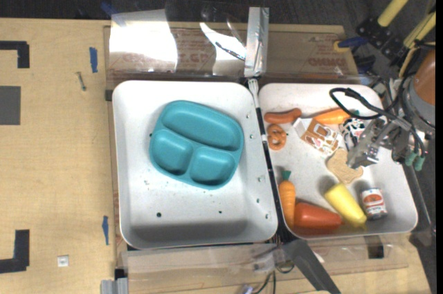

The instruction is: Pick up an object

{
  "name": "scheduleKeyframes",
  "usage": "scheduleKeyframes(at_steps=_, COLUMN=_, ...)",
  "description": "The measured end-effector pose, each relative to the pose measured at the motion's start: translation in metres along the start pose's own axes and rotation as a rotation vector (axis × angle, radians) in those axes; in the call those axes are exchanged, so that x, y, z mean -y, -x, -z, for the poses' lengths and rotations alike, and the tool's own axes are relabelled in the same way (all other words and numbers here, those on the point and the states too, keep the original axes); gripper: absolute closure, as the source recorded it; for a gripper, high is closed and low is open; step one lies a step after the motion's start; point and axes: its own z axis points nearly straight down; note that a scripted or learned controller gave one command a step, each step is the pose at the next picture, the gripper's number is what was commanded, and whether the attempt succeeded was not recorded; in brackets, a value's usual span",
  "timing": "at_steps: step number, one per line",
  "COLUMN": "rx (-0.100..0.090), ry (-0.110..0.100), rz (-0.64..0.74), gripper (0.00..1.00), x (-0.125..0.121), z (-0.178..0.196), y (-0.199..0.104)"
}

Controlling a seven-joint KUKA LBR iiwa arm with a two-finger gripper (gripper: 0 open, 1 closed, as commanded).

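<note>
Left bin (131, 147) holds a teal divided tray (196, 143): stiff, light, slick plastic, best gripped at rim. Right bin (405, 213) holds small toy foods, e.g. red pepper (316, 216), yellow piece (345, 203), can (373, 203); rigid, light, rounded, so grip across mid-body. Tool (361, 153) hovers over right bin near a tan flat item (342, 169); open/closed state: can't tell.

Even, fairly bright overhead light; strong white glare on the clear plastic sheet (180, 43) at upper centre. Shadows soft, detail slightly grainy, lower edge blurred.
</note>
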Motion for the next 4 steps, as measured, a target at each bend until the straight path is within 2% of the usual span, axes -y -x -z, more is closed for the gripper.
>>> scheduleKeyframes(at_steps=1, rx=0.003, ry=0.001, rz=0.489, gripper=1.00, x=0.011, z=-0.044, y=0.073)
scheduleKeyframes(at_steps=2, rx=0.004, ry=0.001, rz=0.490, gripper=0.00, x=0.010, z=-0.043, y=0.073)
scheduleKeyframes(at_steps=3, rx=0.006, ry=0.001, rz=0.353, gripper=0.00, x=0.031, z=-0.167, y=0.024)
scheduleKeyframes(at_steps=4, rx=0.013, ry=0.000, rz=0.345, gripper=0.00, x=0.061, z=-0.193, y=0.033)
